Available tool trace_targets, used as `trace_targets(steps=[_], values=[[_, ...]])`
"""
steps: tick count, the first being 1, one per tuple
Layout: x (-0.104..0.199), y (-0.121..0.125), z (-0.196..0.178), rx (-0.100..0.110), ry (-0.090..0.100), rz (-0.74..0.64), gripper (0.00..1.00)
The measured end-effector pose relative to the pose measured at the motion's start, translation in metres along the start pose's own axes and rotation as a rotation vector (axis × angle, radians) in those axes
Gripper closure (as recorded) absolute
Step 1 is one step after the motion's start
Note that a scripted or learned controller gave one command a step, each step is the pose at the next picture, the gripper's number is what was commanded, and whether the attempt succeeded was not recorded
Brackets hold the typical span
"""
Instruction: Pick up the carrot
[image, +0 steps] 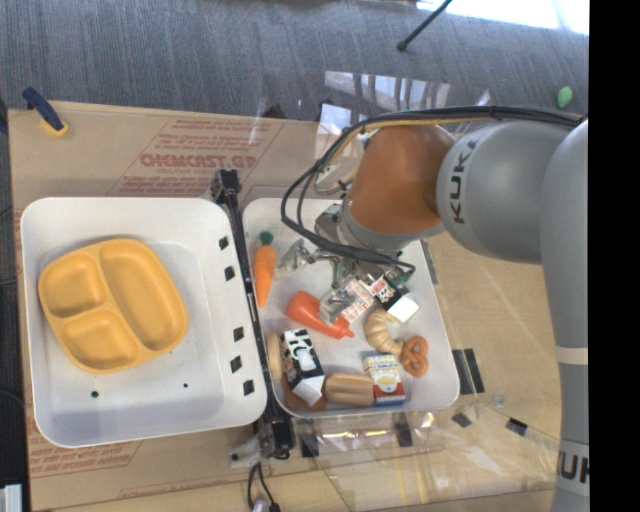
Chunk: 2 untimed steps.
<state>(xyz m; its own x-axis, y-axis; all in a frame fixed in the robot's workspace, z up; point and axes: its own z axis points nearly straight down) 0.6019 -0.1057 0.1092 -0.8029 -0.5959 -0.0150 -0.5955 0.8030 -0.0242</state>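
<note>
Two shallow white bins sit side by side on the worktop (90, 130). Nearest the camera, along the right bin's (440, 385) front wall, lie a milk carton (302, 366), a bread roll (352, 389) and a small yellow packet (384, 376), with a pretzel (413, 352) and a croissant (380, 328) just behind. The left bin (60, 410) carries a yellow divided plate (112, 303). Mid-bin, an orange-red wedge (318, 313) lies beside the pincer (345, 300), which hangs low over the right bin; whether it is apart or together cannot be told. The carrot (264, 270) rests farther back against the right bin's left wall, green top pointing away, apart from the pincer. The grey arm (510, 190) enters from the right.
</note>
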Motion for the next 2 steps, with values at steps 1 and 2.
trace_targets(steps=[1, 2], values=[[-0.017, -0.01, 0.001, -0.003, -0.002, 0.364, 0.0], [-0.043, -0.021, 0.003, -0.006, 0.005, 0.559, 0.0]])
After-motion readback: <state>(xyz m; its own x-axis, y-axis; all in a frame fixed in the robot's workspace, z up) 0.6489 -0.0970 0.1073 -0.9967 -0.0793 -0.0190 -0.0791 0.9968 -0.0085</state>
